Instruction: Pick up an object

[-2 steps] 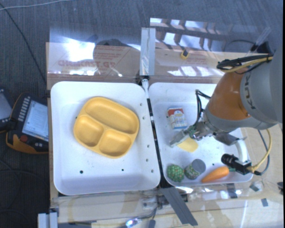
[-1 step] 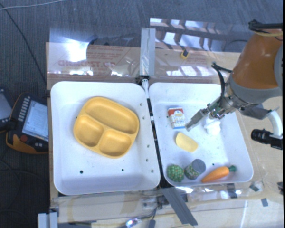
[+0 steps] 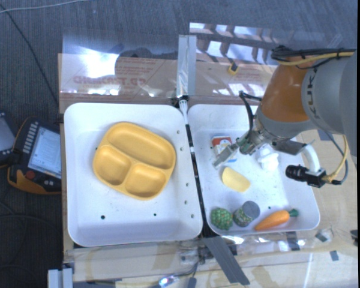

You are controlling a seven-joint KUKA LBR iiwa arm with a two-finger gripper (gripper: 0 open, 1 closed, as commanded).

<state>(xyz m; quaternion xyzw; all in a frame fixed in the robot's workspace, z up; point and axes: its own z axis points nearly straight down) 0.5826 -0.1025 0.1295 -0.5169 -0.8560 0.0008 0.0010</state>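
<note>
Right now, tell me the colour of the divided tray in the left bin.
Yellow. The divided tray shows plainly in the camera view.

two white bins (image 3: 78, 221), one yellow tray (image 3: 134, 159), one carrot (image 3: 273, 219), one broccoli (image 3: 222, 218)

You see glossy white plastic in both bins (image 3: 78, 161). Just below the gripper (image 3: 227, 155), the yellow piece (image 3: 235, 179) looks smooth and waxy; further down, the carrot (image 3: 272, 219) shines like plastic. Well left, the yellow divided plate (image 3: 134, 159) looks matt.
</note>
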